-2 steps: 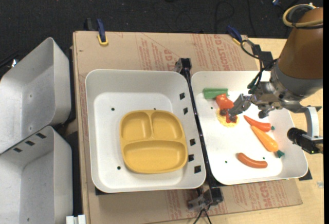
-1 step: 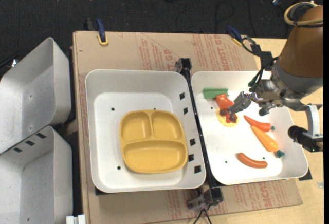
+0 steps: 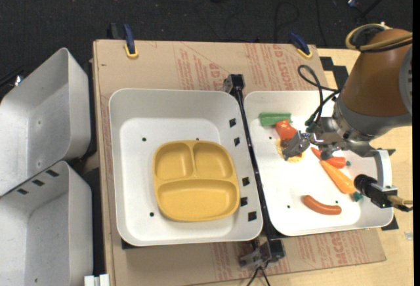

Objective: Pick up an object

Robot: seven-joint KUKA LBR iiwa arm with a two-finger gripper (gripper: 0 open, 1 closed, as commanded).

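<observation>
Camera view: gripper (image 3: 296, 145) low in the right bin (image 3: 282, 212), down among a cluster of toy food — red piece (image 3: 285, 128), yellow piece (image 3: 293, 156), green piece (image 3: 274, 119) just beyond. Fingers too dark and small to read; cannot tell how wide, nor whether anything sits between them. Carrot (image 3: 337, 177) and sausage (image 3: 321, 205) lying apart on the bin floor, untouched. Yellow tray (image 3: 195, 180) alone in the left bin (image 3: 131, 147). Judged: reach made, grasp unconfirmed, lift not yet done.
</observation>
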